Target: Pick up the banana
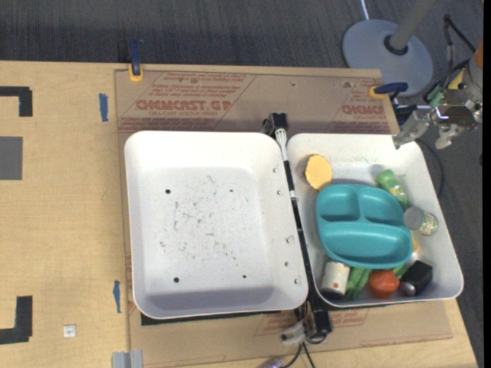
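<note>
Gripper [424, 136] hangs up and to the right of the teal tray [362, 225], over the far right corner of the right bin [453, 282]. Its two fingers [404, 135] stand spread apart with nothing between them. It is well clear of the tray and of everything around it.

The tray lies in the middle of the right bin, tilted a little, with its compartments facing up. Just off the tray's upper left corner lies a rounded yellow-orange piece [318, 171], touching or nearly touching the tray's edge. A thin sliver of yellow [415, 244] peeks out at the tray's lower right edge. Which of these two is the banana I cannot tell; no full banana shape shows.

A green item [390, 181] lies off the tray's upper right corner, and a small grey round thing [418, 221] sits just beside the tray's right edge. Below the tray, in a row from left to right, are a white can [335, 277], a green vegetable [357, 280], a red fruit [383, 283] and a black object [416, 277], packed close together against the bin's near wall.

Left of the tray, past a black clamp bar [288, 182], is the left bin [146, 228], with only dark specks on its floor. Both bins rest on a cardboard sheet [199, 98]. Far above the tray stands a grey round stand base [387, 48].
</note>
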